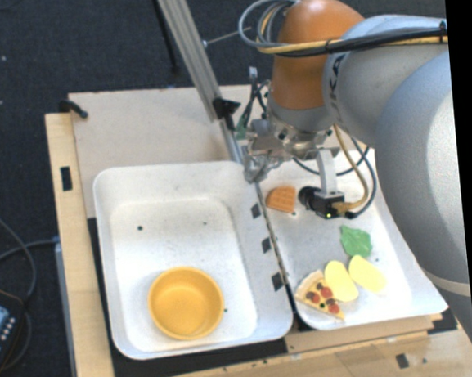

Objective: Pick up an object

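Gripper (261, 169) sits at upper centre of frame, over the right bin's (409, 287) top-left corner. Orange block (281, 199) lies just below-right, not touching. Gripper state: can't tell.

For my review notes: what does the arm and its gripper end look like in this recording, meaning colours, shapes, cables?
The arm is bulky and rounded, with smooth grey casing and a glossy orange band above the wrist. Grey cable loops arch over the band, and thinner dark and yellowish cables hang below the wrist. The gripper is a cluttered grey metal assembly, with a small black module beside it showing a green light.
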Action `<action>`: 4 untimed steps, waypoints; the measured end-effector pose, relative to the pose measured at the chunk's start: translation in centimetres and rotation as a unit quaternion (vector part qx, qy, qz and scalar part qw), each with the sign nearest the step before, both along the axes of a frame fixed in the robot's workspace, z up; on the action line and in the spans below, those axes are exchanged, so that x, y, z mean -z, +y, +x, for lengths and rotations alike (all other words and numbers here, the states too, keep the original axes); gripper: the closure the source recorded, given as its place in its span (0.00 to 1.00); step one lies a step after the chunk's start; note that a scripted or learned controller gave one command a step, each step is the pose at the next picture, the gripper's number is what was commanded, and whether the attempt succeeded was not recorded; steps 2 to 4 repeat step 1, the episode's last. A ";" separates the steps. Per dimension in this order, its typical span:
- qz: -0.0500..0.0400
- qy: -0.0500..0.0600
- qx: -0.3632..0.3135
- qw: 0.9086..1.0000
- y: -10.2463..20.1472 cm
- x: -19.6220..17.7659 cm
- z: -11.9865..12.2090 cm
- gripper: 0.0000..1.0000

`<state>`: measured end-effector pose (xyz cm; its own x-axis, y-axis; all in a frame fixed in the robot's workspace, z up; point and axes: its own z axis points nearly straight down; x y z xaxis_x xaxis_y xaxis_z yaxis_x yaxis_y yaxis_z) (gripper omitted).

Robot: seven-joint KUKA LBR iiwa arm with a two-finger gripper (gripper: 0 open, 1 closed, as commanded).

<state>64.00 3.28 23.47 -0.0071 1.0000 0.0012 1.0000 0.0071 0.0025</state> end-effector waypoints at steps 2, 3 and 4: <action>0.000 0.001 0.002 1.000 4.4 -1.0 0.8 1.00; 0.000 0.001 0.002 1.000 4.4 -1.0 0.8 1.00; 0.000 0.001 0.002 1.000 4.4 -1.0 0.8 1.00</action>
